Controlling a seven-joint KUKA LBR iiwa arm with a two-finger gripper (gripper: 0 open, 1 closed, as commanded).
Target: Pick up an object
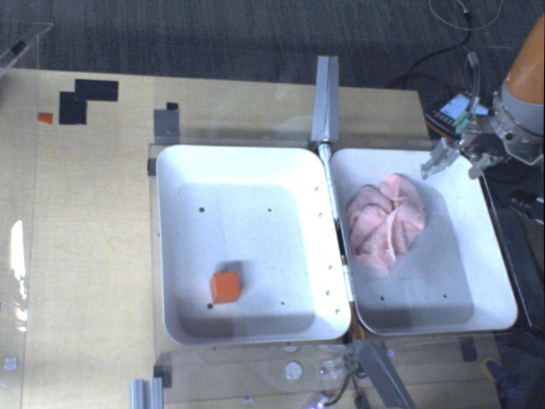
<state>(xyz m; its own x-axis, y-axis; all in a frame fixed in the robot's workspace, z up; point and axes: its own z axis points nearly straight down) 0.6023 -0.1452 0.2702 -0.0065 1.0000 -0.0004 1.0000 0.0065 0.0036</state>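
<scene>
On the pale wooden desk [85,254], two shallow white plastic bins sit side by side, the left bin [179,228] at nine o'clock of the right bin [490,301], a grey metal bar [324,109] rising at twelve o'clock between them. Black L-shaped tape [83,99] and a small orange square marker [45,118] lie at ten o'clock; dark carpet [213,15] lies beyond

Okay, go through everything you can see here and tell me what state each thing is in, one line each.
Hand: open, holding nothing, above the far right corner of the right bin.
Pink cloth: crumpled in a heap, lying in the right bin, apart from the hand.
Orange block: resting on the floor of the left bin, near its front.
Left bin: holds the orange block.
Right bin: holds the pink cloth.
</scene>
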